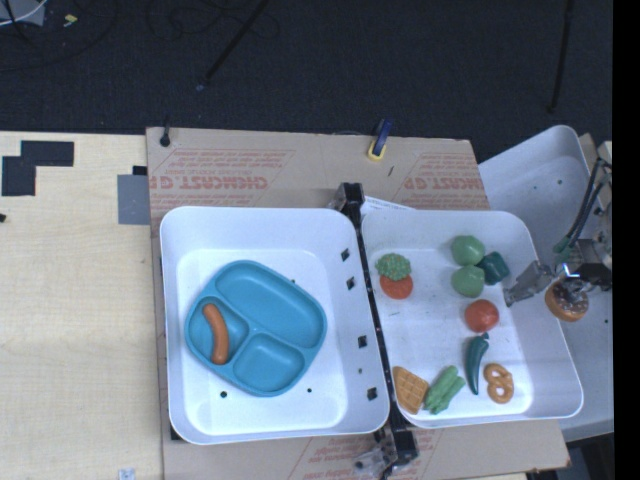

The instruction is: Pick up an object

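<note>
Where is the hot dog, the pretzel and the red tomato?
hot dog (215, 332): camera view, middle of the sausage, on the blue tray in the left bin.
pretzel (498, 383): camera view, centre of its loops, right bin.
red tomato (481, 315): camera view, middle of its round top, right bin.

glossy white plastic bins (190, 258), matt cardboard (300, 173)
</note>
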You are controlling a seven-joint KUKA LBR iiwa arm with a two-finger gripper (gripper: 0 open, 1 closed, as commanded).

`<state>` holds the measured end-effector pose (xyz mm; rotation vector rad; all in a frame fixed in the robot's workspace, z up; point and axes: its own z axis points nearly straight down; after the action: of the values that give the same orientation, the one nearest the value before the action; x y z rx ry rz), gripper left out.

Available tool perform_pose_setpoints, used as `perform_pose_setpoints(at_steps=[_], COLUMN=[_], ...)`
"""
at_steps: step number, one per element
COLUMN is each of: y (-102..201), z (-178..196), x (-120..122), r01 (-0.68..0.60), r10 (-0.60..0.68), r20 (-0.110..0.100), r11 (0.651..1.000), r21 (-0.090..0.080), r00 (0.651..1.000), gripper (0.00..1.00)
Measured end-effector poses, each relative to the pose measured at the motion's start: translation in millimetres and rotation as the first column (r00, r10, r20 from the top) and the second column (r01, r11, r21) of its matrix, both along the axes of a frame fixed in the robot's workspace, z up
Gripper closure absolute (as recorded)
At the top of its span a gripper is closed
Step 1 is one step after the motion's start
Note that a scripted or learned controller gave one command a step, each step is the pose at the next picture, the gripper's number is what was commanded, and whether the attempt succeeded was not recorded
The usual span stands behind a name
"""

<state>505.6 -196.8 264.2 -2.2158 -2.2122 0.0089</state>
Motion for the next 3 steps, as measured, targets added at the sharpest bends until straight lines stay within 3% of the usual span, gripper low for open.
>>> perform_pose_setpoints(at_steps=[1, 3], y=[0, -2], z=[4, -102], x=[2, 20], r01=[-0.001, -0.002], r10=[0.001, 0.002], r20=[0.009, 0.005], r11=[1.000, 1.000], r21=[-0.002, -0.001], r00=[1.000, 1.000], gripper=[0.00, 0.00])
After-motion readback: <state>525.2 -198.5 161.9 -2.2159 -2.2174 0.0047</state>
